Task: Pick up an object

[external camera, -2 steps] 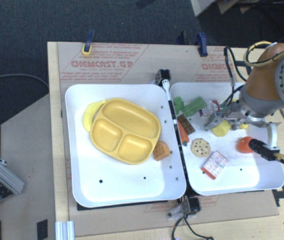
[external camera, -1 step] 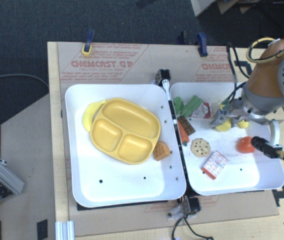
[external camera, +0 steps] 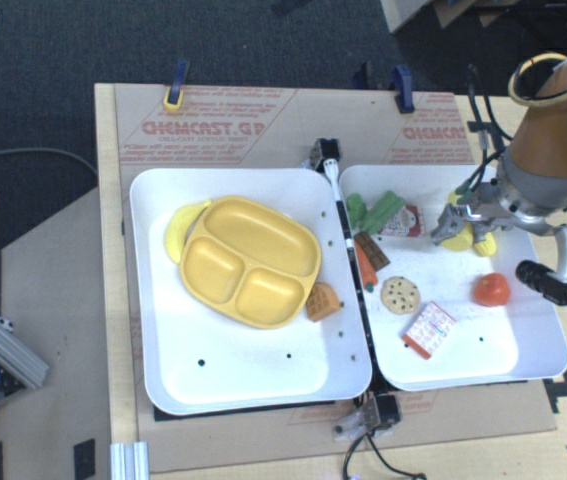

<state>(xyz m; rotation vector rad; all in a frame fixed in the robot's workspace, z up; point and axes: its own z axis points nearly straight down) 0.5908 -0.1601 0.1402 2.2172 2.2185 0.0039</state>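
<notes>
My gripper [external camera: 455, 226] hangs low over the far right part of the right bin [external camera: 523, 363]. A yellow object [external camera: 475, 241] lies right under and beside it, partly hidden by the gripper. A red tomato-like ball [external camera: 491, 289] sits just in front of it. Further left in this bin are a round cookie [external camera: 400, 294], a red and white packet [external camera: 429, 329], green pieces [external camera: 377, 209], a brown bar [external camera: 372, 251] and an orange carrot [external camera: 364, 266].
The left bin [external camera: 253, 378] holds a yellow compartment tray [external camera: 251, 260] lying on a flat yellow piece [external camera: 178, 234], with a brown chunk [external camera: 323, 301] by its right corner. The arm's orange band [external camera: 548, 133] rises at the right.
</notes>
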